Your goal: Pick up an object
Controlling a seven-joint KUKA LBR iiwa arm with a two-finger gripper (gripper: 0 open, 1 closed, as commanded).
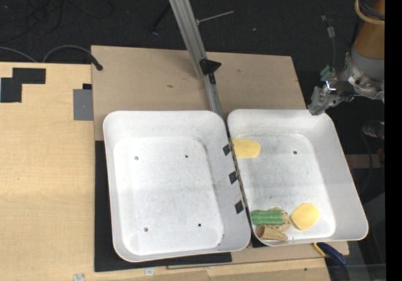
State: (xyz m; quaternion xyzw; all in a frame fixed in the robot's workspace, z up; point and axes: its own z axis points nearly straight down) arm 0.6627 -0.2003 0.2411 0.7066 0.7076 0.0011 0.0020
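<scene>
The right bin (339,160) holds a pale yellow lump (246,148) against its left wall. Near its front edge lie a round yellow piece (305,215), a green ridged object (269,217) and a tan flat object (272,232), close together. My gripper (319,102) hangs off the far right corner of the right bin, outside its rim and well away from all the objects. The arm's orange band (372,3) is at the upper right.
The left bin (119,148) sits beside the right one, joined by a divider with black clips (233,176). A slanted metal rail (190,31) rises behind the bins. A light wooden table (38,166) lies to the left.
</scene>
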